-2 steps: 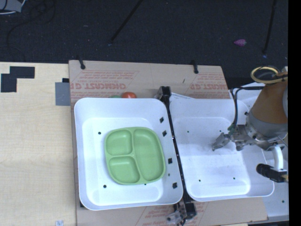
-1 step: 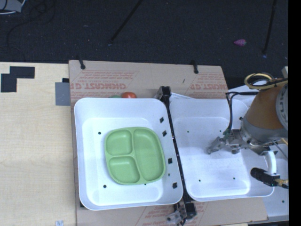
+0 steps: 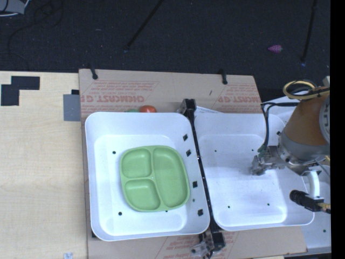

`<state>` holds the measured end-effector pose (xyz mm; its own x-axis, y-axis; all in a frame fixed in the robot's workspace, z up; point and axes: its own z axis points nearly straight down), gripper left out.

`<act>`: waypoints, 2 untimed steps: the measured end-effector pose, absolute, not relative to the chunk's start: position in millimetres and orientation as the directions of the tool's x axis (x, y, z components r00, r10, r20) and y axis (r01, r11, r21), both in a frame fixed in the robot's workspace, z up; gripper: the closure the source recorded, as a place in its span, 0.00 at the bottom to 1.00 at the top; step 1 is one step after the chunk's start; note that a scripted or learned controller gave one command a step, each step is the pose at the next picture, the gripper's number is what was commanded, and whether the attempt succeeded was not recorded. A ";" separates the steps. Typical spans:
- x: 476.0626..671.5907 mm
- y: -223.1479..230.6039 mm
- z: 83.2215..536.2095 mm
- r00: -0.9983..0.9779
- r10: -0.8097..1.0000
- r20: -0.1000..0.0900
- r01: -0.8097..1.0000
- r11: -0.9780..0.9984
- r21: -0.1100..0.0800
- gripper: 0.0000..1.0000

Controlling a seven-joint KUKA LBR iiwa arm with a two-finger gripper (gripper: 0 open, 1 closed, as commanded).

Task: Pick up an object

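Observation:
A light green divided plate [image 3: 154, 178] with three compartments lies flat in the left white bin [image 3: 102, 144]. The gripper [image 3: 260, 164] hangs low over the right part of the right white bin [image 3: 237, 209], just off the bin's floor, far from the plate. The arm's grey wrist with its orange band [image 3: 304, 124] reaches in from the right edge. Nothing shows under or beside the gripper on the white bin floor.
A small red round object [image 3: 147, 109] and a bit of green beside it sit behind the left bin's back rim on the cardboard sheet [image 3: 161, 90]. A black divider [image 3: 197, 166] runs between the bins. Cables [image 3: 299, 88] loop near the arm at the right.

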<state>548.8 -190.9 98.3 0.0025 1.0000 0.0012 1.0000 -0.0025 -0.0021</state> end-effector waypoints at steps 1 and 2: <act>543.1 -199.2 149.8 0.003 1.000 -0.001 1.000 -0.003 0.002 1.00; 538.4 -200.8 211.9 -0.001 1.000 -0.001 1.000 0.001 0.003 1.00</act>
<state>538.4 -200.8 211.9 -0.0011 1.0000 -0.0011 1.0000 0.0011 0.0030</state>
